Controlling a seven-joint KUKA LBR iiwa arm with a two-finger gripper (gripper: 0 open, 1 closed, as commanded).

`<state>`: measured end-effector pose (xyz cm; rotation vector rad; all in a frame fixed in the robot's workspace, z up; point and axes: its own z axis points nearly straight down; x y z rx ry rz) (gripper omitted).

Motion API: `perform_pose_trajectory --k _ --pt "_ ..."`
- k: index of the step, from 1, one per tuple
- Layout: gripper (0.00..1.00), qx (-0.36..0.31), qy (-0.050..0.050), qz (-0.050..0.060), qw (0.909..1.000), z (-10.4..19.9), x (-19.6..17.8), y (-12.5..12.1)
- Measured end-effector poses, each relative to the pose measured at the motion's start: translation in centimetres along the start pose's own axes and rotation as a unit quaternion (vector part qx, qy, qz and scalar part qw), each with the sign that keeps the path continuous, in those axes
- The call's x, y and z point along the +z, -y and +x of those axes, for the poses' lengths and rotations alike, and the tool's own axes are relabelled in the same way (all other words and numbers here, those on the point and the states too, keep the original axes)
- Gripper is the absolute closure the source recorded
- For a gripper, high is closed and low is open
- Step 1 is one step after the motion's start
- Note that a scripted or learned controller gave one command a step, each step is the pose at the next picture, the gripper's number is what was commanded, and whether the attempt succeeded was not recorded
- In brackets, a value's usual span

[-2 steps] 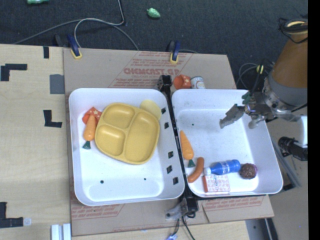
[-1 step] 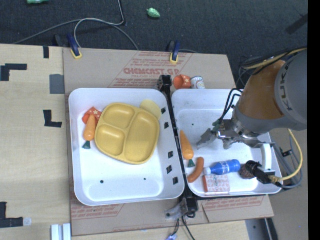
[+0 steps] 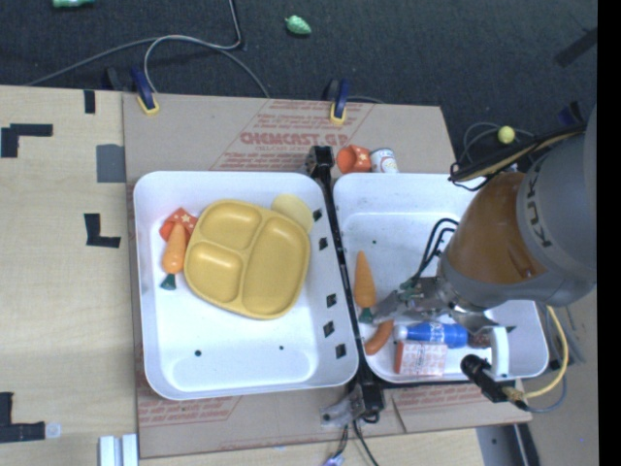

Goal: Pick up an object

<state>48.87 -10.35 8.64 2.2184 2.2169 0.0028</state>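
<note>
Grey arm [image 3: 543, 231], gripper [image 3: 412, 299] grip unclear, beside upright carrot [image 3: 364, 282] lying lengthwise.

Glossy yellow plastic tray [image 3: 246, 259]

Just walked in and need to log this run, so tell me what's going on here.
A grey arm reaches in from the right and is bent low over the right bin. Its gripper sits near that bin's left side, close to an orange carrot, with a small red piece, a blue bottle and a packet just below. Nothing can be seen held. The left bin has a yellow tray and a second carrot.
</note>
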Motion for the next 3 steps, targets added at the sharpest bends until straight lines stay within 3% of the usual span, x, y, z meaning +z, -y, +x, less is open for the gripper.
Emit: perform_pose_trajectory --k 1,2,3 --pt "1.0 0.0 -0.001 -0.001 1.0 0.1 -1.1 -0.1" --pt "1.0 -0.002 -0.002 0.003 1.0 9.0 -9.8 -3.0" --pt "1.0 -0.001 -0.001 0.003 1.0 12.3 -9.7 -9.6"
